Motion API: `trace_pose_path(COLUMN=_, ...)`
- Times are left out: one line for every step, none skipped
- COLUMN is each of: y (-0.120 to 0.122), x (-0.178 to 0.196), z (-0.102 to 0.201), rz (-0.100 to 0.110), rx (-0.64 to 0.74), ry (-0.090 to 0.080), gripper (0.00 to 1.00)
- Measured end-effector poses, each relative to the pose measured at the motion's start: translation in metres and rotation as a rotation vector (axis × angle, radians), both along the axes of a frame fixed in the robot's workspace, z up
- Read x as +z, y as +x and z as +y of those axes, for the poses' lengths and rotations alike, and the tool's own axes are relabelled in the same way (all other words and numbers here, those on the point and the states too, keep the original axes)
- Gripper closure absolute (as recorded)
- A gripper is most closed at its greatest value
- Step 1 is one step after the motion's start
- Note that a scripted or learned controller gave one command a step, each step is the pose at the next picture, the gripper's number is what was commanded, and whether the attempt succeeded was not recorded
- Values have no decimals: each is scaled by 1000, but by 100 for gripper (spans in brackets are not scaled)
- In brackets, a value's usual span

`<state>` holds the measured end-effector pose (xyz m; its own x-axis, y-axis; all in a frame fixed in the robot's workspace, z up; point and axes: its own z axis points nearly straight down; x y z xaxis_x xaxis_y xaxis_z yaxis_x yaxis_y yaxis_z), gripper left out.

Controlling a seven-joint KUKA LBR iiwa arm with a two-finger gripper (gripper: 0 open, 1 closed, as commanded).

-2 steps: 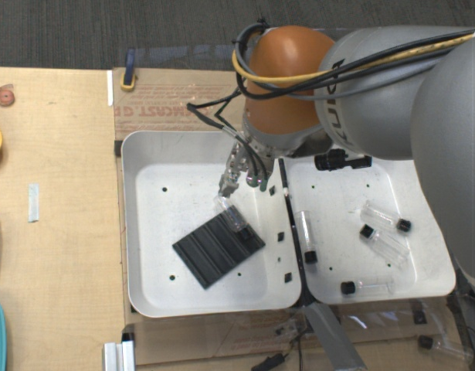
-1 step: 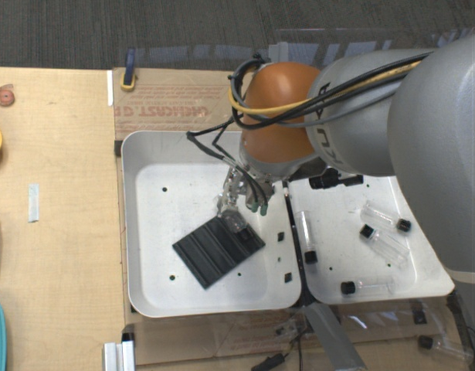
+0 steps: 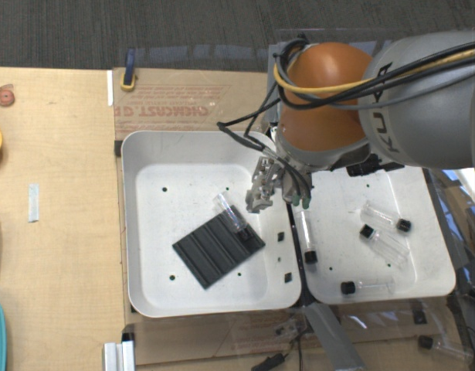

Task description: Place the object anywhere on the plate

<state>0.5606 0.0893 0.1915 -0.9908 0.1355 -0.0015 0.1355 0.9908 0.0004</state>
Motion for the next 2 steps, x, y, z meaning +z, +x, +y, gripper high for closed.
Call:
trace_pose_path(y=0, x=0, z=0, rz=0, rx=0, ry=0, gripper=0)
trace_pose_path(y=74, x=57, z=29, rz=-2, rx=-207, ry=0, gripper=0)
